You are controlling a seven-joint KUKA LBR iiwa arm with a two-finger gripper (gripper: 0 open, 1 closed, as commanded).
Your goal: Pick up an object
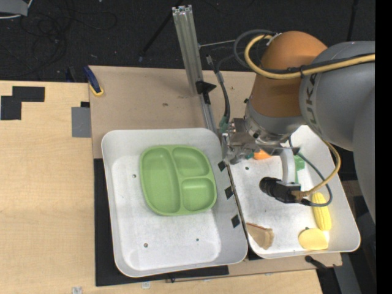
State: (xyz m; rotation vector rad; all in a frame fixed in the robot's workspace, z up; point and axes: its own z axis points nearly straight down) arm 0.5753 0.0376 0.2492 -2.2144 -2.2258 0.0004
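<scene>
Nearest, in the right bin [278, 222], lie two things along the front edge: a brown wedge [261, 234] in the front left corner and a rounded yellow lump [313, 239] at the front right, well apart from each other. Just behind the lump a corn cob [321, 212] lies along the right wall, end-on to it (whether the two touch is hard to say). Farther back in that bin sit a small orange piece [262, 155] and a green piece [299, 163], both partly hidden under the wrist. That makes five loose things in this bin.

Beside it, the left bin [122, 231] holds one thing: a green plate [177, 179] with three compartments, one long one on its left and two smaller ones on its right. It lies flat near the middle, toward the far side.

Between the two bins, over the far left corner of the right one, the gripper [234, 149] hangs low, just beside the orange piece. Its spread, and what it may have hold of, are hidden beneath the wrist. Above it rise the orange band [285, 72] and the grey arm [346, 97].

Beyond the bins one metal post [187, 48] stands tilted on the bench [43, 182], and one small blue and yellow thing [94, 81] lies at the far left corner of the board.
</scene>
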